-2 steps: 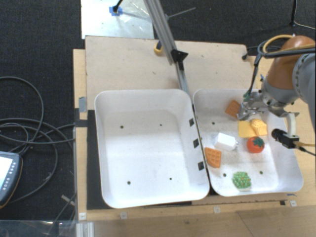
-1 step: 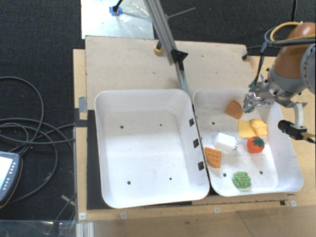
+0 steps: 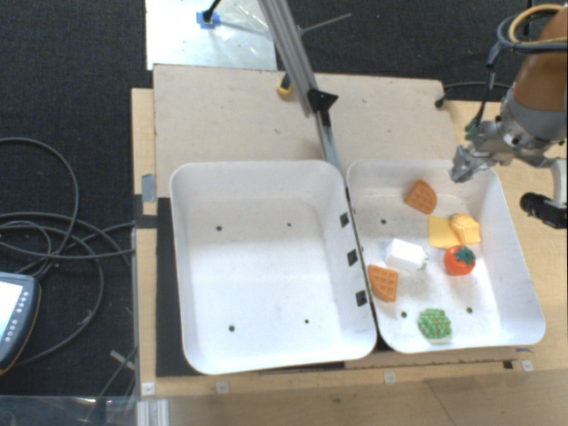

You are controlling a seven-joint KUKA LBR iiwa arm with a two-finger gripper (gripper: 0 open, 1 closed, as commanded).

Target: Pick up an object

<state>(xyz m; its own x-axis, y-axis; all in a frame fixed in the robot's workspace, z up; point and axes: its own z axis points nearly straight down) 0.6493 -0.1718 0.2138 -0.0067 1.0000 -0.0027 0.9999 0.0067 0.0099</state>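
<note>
The things to pick from all lie in the right bin (image 3: 513,238): an orange waffle-like piece (image 3: 422,197) toward the far side; a yellow block (image 3: 443,232) with a smaller yellow-orange piece (image 3: 466,228) touching its right edge; a red tomato with a green top (image 3: 459,260) just in front of those; a white block (image 3: 406,255) near the middle; a second orange waffle piece (image 3: 383,283) just in front of the white block, close to the bin's left wall; and a green knobbly ball (image 3: 434,324), perhaps a toy broccoli, nearest the front rim. None of them is lifted; each rests on the bin floor.

The claw (image 3: 465,165) hangs over the far right corner of that bin, apart from the orange waffle-like piece; from here I cannot tell how it is set, and nothing shows in it. The arm (image 3: 538,87) comes in from the right, its orange band above the wrist.

The left bin (image 3: 191,238) sits beside the right one, their walls meeting; both rest on the desk (image 3: 231,114); a slanted metal pole (image 3: 288,34) crosses the far side; black cables (image 3: 53,229) lie on the dark floor to the left.
</note>
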